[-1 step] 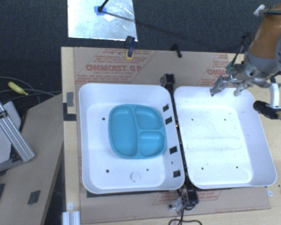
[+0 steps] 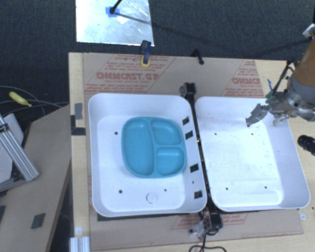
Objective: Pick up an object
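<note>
a small clear disc (image 2: 151, 197) lies near the front edge of the left bin (image 2: 102, 106). behind it, at the bin's middle, rests the blue plate (image 2: 152, 146) — a light-blue divided tray with rounded corners, one long compartment on its left and two smaller ones on its right, lying flat. further back over the right bin (image 2: 291, 193), the gripper (image 2: 263, 115) hangs well apart from the plate — fingers spread, nothing between them.

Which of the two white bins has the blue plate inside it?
The left bin holds the blue plate, a divided one lying flat near its middle. The right bin has the end effector over its far part instead.
</note>
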Robot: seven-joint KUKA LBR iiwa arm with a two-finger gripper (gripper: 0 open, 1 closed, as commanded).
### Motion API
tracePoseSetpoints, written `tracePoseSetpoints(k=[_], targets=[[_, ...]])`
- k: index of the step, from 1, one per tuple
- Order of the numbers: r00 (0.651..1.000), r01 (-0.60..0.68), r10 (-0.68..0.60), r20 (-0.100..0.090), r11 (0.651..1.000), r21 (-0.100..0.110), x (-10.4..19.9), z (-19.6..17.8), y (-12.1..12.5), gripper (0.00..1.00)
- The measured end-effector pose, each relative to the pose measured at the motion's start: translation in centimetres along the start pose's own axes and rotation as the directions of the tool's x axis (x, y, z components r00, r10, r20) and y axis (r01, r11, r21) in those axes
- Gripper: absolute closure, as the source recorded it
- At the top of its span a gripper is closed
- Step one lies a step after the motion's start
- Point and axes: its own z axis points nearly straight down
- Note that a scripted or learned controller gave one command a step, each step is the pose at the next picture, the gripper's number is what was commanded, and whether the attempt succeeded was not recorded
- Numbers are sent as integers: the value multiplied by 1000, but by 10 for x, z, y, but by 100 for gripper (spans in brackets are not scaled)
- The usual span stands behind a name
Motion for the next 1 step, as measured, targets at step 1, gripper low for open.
tracePoseSetpoints(k=[1], targets=[[1000,-1,1,-3,1000,2,4,120,-78,0]])
